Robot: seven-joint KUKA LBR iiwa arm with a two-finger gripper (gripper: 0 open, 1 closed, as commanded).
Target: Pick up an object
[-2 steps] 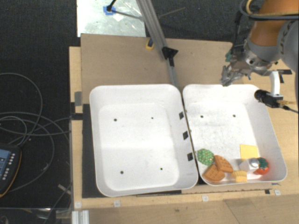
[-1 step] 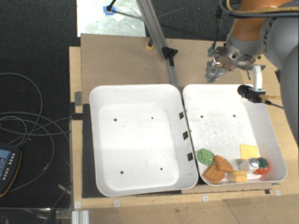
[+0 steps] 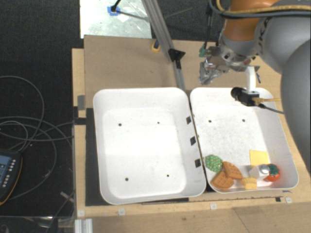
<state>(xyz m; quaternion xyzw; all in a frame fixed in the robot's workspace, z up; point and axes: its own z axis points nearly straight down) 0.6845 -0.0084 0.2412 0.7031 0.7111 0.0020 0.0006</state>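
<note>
All the graspable items sit crowded into the near corner of the right-hand shallow white plastic bin [image 3: 228,125], probably because the tray's smooth, slightly speckled floor and curved walls let loose things gather against the rim. There lie a bumpy green round piece [image 3: 213,162] that looks like toy broccoli, two tan-orange waffle-textured pieces [image 3: 227,175] overlapping each other, a small pale yellow lump [image 3: 249,183], a flat yellow square block [image 3: 259,157], and a clear-and-white item with a red rounded end [image 3: 266,172], whose exact make is too small to tell. They touch or nearly touch, which would make a clean grasp of one awkward; the yellow square stands a little apart and seems the easiest target. The left-hand white bin [image 3: 141,144] shows its smooth floor with four small dark dots. The grey metal gripper [image 3: 210,74], hanging below the arm's glossy orange band [image 3: 250,6], hovers above the brown cardboard-coloured desk [image 3: 121,62] just beyond the far edge of the right bin, well apart from the cluster. Nothing shows between the fingers, and whether they are spread or closed cannot be told from this slant. The pick looks not yet begun; the arm would have to travel toward the near corner and descend.
</note>
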